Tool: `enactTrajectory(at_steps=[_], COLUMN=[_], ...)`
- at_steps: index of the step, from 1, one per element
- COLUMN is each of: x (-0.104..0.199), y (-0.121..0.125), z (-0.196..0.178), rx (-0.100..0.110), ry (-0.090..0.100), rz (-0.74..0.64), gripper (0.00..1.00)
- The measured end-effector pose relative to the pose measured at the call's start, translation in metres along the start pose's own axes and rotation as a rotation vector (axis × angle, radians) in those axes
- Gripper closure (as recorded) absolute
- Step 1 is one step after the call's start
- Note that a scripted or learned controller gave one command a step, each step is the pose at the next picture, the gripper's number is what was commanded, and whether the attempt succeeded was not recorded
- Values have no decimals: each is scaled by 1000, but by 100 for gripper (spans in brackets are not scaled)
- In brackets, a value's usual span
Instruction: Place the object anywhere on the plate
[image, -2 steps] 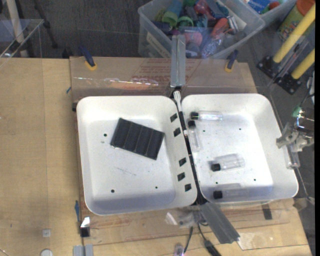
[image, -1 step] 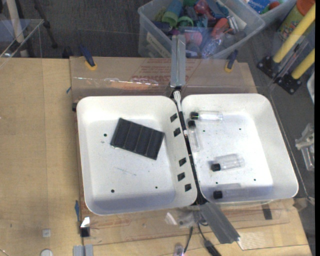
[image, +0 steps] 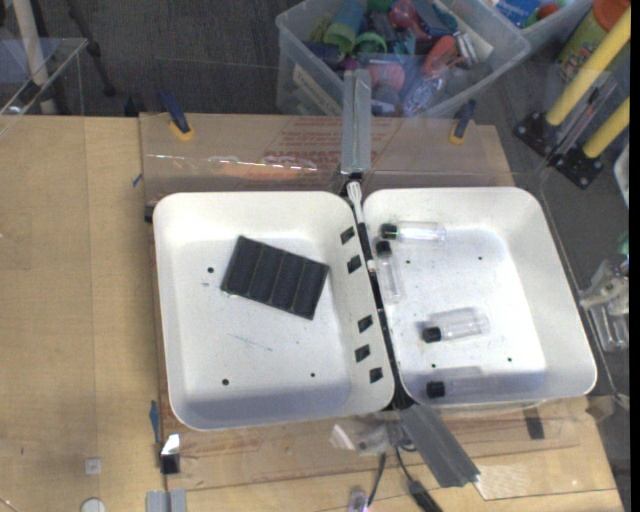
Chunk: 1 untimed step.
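two white bins side by side on the wooden counter (image: 80, 300), seen from above at a slant.

left bin (image: 190, 390), left-centre of the frame: holds a dark, ribbed rectangular slab (image: 274, 277), lying flat and turned a little off square. taking this as the plate for the task, though that is a judgement; nothing else plate-like is in sight. nothing rests on it.

right bin (image: 560, 350), right-centre of the frame: three clear vial-like tubes with dark caps. one (image: 412, 232) near the bin's upper left corner, one (image: 387, 272) lying along the divider edge, one (image: 455, 326) near the middle of the bin, a bit lower. a small dark bit (image: 435, 389) sits near the lower wall. which of the tubes is the object to move, i cannot say.

at the far right edge of the frame, a pale metallic part (image: 608, 300) shows beside the right bin; it may belong to the arm, too cut off to tell. state of the tool: cannot tell, and nothing is seen held.

clutter at the top of the frame: a clear tub of coloured items (image: 400, 50), well apart from the bins.

progress, as judged: nothing done. all the tubes lie in the right bin, well apart from the slab. picking, carrying across the divider and setting down are all left.
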<state>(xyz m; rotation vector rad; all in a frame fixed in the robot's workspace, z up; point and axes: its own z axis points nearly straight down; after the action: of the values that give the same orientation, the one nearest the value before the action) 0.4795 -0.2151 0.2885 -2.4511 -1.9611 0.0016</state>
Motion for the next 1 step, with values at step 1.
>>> enactTrajectory(at_steps=[1], x=[20], y=[-5], z=[116], rx=[1], ry=[0], rz=[160], gripper=[100])
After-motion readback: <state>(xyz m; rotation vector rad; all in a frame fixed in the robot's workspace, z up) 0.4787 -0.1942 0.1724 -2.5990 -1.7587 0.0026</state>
